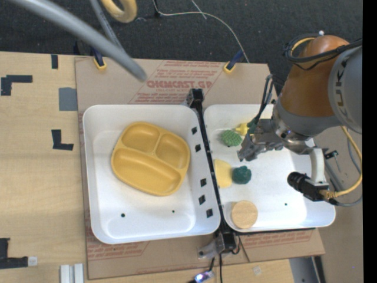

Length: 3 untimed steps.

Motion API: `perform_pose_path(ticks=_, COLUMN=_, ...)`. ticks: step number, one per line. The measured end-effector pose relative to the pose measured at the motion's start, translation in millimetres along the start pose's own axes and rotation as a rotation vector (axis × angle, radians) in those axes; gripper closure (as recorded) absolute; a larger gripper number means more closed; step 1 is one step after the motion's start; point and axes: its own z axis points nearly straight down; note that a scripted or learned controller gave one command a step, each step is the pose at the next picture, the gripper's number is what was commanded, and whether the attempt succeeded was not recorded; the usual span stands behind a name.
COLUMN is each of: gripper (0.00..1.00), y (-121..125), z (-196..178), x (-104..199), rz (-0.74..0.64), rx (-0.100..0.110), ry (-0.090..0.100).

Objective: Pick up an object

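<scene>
Wooden disc (244, 214) below claw (246, 152).

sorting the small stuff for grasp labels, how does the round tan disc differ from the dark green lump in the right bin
The tan disc is flat, round and pale; the dark green lump is bumpy, smaller and darker. The disc sits near the bin's front edge, the lump nearer the gripper. Both lie loose in the right bin.

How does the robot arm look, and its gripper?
The arm is grey with a wide orange band above the wrist. Yellow and black cables loop beside it. The gripper is dark grey metal with two thin fingers. A black cylinder sticks out from a white bracket near the wrist.
</scene>
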Motion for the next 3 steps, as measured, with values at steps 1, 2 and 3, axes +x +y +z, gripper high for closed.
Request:
perform_pose_path(ticks=1, gripper=1.00, y=9.7, z=8.2, x=42.0, rz=0.001, rx=0.001, ry=-0.001)
perform_pose_path(ticks=2, gripper=1.00, y=19.9, z=3.5, x=96.5, rz=-0.002, rx=0.000, ry=0.000)
perform_pose_path(ticks=3, gripper=1.00, y=31.6, z=21.6, x=149.3, rz=0.000, rx=0.001, ry=-0.001)
